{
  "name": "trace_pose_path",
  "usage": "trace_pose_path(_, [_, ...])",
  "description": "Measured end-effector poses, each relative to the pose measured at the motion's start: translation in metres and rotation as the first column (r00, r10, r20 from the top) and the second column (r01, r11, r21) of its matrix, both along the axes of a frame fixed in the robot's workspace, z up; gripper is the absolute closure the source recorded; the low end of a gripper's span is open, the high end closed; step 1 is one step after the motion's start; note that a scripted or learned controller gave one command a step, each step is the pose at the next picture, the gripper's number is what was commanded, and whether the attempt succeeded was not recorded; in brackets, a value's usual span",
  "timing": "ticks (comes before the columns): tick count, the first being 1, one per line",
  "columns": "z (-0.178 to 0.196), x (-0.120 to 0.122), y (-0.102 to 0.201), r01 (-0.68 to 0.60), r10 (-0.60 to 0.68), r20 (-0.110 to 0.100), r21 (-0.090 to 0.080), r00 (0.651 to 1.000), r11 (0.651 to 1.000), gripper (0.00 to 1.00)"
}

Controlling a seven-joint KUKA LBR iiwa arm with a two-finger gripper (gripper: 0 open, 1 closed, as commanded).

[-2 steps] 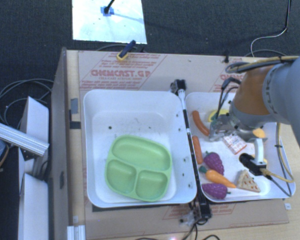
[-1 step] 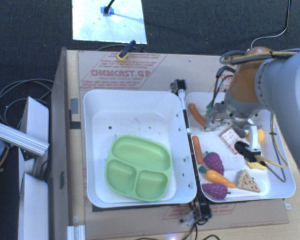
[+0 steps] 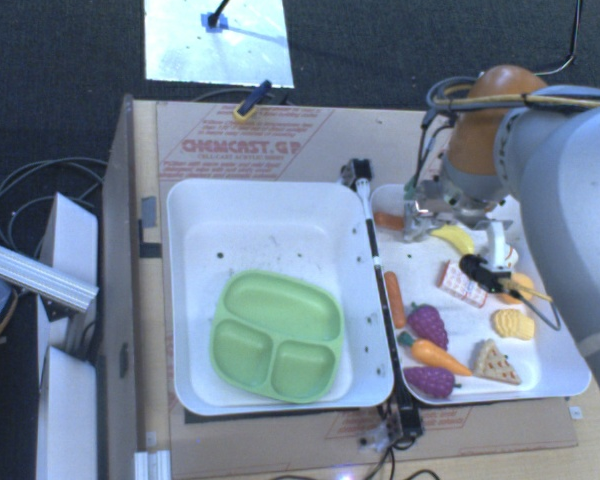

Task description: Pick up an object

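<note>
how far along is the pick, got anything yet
Done: the arm has reached over the right bin, hand low near the banana. In hand: no object visibly held. Left: grasp and lift one; the carrot and grapes lie in the bin.

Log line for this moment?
arm: over right bin | gripper: near banana | grasp: unconfirmed | left bin: green tray

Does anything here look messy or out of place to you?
Nothing looks spilled or broken. The green tray sits askew in the left bin, and the toy food is crowded in the right bin beneath the arm.
</note>
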State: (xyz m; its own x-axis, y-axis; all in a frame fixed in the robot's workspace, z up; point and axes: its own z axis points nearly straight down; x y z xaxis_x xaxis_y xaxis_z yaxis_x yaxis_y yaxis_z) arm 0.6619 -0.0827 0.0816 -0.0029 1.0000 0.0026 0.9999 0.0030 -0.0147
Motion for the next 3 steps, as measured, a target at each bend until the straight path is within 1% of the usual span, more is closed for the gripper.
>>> trace_pose_path(1, [0.002,-0.091,-0.035,0.002,-0.002,0.014,-0.004,1.0,1.0,0.0])
trace_pose_path(2, [0.003,-0.033,-0.016,-0.001,0.001,0.018,-0.002,1.0,1.0,0.0])
trace_pose_path(3, [0.002,-0.116,-0.037,0.003,-0.003,0.014,-0.003,1.0,1.0,0.0])
